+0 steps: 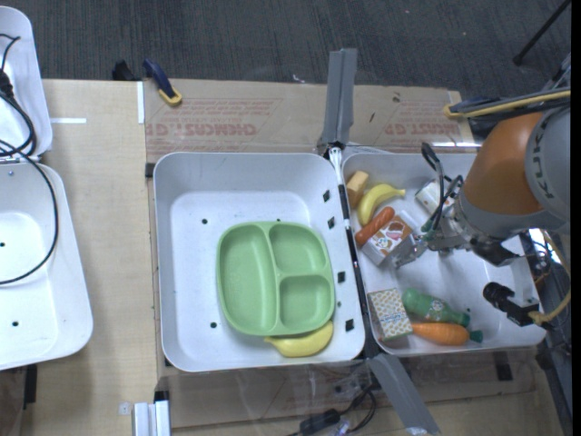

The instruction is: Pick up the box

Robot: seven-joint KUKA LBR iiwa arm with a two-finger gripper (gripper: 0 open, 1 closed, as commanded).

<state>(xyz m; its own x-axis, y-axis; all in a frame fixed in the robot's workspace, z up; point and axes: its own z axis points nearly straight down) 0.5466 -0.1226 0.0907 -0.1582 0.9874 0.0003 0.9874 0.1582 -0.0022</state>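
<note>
White plastic forms the right bin (508,334). Along its near rim, on the near side of the gripper (419,246), a speckled box (388,312), a green bottle (434,307) and a carrot (441,333) are ranged. Bare floor is left between these and the gripper. A white-and-red box (388,240) is seen just beside the gripper's tip, toward the divider, against a second carrot (374,226). Beyond the gripper, a banana (379,198) is laid near the far rim. Whether the gripper is wide or closed cannot be told, since it is blurred under the orange-banded wrist (508,175).
</note>
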